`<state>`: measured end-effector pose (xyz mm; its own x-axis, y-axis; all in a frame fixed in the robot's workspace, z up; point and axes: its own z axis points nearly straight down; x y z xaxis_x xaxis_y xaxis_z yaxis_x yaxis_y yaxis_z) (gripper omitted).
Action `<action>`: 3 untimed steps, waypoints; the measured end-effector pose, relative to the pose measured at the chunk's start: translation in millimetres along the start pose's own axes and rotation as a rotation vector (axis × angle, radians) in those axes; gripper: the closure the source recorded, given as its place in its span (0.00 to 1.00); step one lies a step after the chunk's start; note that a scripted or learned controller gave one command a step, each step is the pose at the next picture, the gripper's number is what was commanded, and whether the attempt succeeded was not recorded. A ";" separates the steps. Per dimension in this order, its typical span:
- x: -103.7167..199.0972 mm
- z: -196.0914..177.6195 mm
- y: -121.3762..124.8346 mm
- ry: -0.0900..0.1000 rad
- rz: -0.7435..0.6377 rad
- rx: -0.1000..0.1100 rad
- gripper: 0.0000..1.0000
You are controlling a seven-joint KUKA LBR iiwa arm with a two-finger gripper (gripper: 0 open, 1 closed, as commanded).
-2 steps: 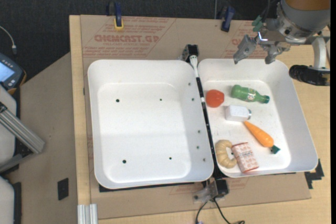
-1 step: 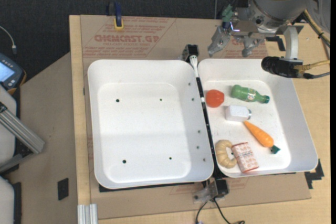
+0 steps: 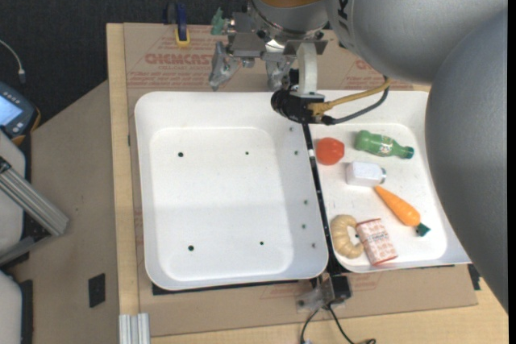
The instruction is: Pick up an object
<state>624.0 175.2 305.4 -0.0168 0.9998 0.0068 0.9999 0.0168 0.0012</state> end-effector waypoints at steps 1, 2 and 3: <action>55.4 9.1 -64.1 -0.005 0.008 0.008 0.00; 50.5 8.6 -60.7 -0.007 0.016 0.004 0.00; 50.5 8.6 -60.7 -0.007 0.016 0.004 0.00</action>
